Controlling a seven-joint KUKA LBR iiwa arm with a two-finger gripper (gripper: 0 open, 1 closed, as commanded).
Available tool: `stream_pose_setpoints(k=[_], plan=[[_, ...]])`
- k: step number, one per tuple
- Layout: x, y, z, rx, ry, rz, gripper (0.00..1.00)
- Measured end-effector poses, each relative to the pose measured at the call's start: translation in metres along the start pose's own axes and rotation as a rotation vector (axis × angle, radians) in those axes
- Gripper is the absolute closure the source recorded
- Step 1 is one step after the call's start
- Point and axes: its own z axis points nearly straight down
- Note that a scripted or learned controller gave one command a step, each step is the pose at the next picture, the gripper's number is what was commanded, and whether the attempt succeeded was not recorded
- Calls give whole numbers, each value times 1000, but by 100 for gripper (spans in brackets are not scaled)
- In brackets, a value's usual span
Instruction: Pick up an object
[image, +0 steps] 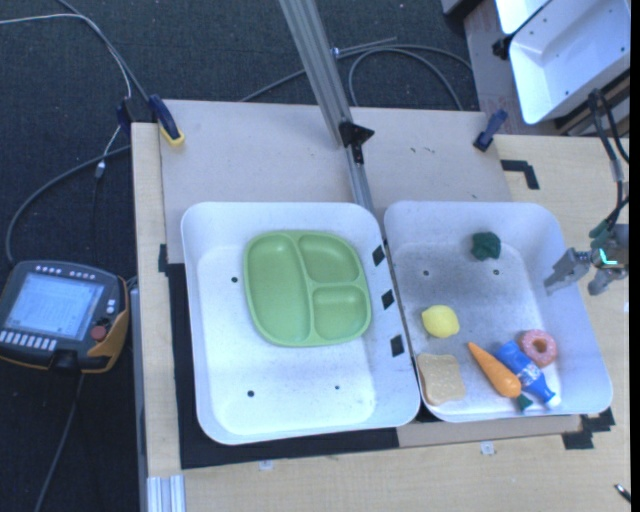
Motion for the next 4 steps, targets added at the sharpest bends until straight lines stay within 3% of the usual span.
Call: stream_pose_setpoints(k=[1, 3, 4], plan=[[0, 0, 0, -1, 0, 0, 0], [14, -8, 110, 7, 3, 1, 0], [20, -10, 165, -5, -4, 1, 0]])
